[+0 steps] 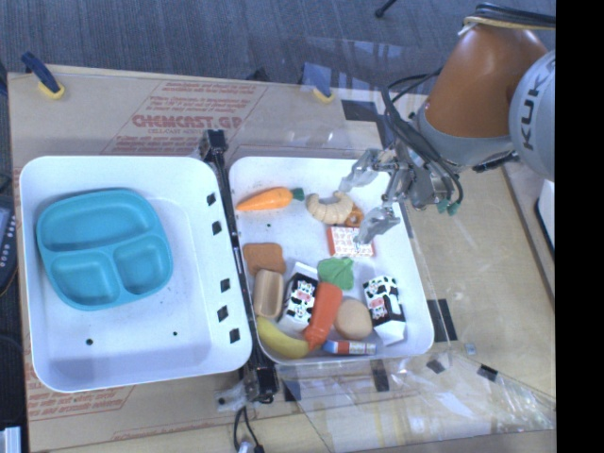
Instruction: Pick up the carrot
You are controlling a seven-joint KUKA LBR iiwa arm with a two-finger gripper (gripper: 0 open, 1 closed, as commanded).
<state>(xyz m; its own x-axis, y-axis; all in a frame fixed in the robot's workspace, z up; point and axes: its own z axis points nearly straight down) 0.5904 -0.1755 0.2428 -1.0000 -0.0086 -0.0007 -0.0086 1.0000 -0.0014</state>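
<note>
Gripper (370, 194) fingers spread wide, holding nothing, near croissant (332, 207); shift left over the upper carrot (265, 199), align across its width, descend.

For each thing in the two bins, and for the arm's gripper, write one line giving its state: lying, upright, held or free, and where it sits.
Gripper: open, above the right bin's upper right, holding nothing.
Carrot: lying flat, free, top of the right bin.
Second carrot: lying flat, free, lower middle, among other toys.
Croissant: lying free beside the fingers.
Banana: lying along the bottom edge.
Blue tray: flat, right way up, in the left bin.
</note>
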